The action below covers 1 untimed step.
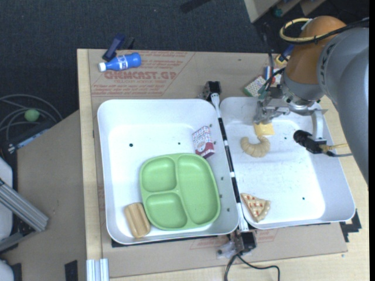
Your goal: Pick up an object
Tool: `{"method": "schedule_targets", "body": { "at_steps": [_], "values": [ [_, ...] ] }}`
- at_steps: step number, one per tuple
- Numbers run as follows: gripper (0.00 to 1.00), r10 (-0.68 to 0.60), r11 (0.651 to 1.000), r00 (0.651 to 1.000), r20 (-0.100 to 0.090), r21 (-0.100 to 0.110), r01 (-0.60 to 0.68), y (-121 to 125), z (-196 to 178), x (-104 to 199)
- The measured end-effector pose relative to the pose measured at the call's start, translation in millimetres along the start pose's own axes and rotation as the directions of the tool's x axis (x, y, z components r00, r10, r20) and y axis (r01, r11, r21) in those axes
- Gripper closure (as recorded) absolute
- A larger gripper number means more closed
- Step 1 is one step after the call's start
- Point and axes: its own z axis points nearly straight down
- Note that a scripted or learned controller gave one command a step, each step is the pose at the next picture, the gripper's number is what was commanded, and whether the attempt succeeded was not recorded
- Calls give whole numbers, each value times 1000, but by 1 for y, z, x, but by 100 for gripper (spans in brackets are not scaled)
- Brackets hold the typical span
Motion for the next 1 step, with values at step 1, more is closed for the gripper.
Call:
{"method": "schedule_targets", "body": {
  "at_steps": [1],
  "values": [
    [0, 0, 1000, 1000, 0, 5, 0, -2, 3, 0]
  ]
}}
